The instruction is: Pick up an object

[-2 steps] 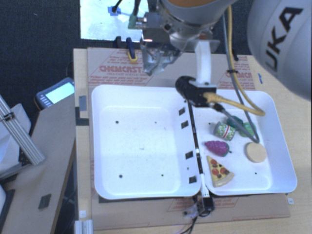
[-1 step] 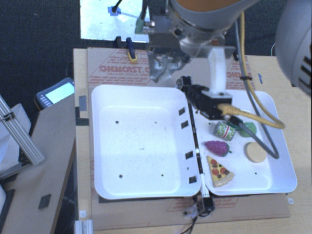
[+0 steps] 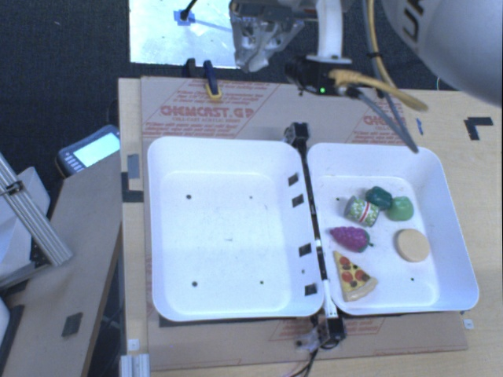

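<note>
While the gripper [image 3: 255,49] hangs high at the far edge (whether its jaws are spread I cannot tell), the pizza slice [image 3: 354,276], grapes [image 3: 350,238] and other objects lie unpicked in the right bin [image 3: 452,210].

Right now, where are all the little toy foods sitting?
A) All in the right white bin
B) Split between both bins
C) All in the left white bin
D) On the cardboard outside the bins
A: the pizza slice, purple grapes, tan round cookie, striped can and the two green pieces all lie inside the right bin, close together.
</note>
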